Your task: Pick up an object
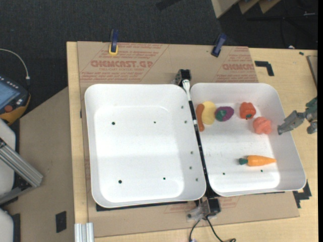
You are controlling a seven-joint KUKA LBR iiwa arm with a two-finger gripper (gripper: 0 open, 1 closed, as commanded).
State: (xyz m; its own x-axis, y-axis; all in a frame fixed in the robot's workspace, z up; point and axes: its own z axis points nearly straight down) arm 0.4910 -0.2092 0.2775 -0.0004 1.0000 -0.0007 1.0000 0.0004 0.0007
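Right bin on cardboard: pink toy just left of jaws, their state unclear.

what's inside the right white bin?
Right white bin holds an orange hot-dog-like toy, yellow toy, purple toy, red-orange toy, pink toy and orange plastic carrot. Undersides hidden.

Bins – glossy white plastic; bench board – matt brown cardboard; toy carrot smooth plastic.
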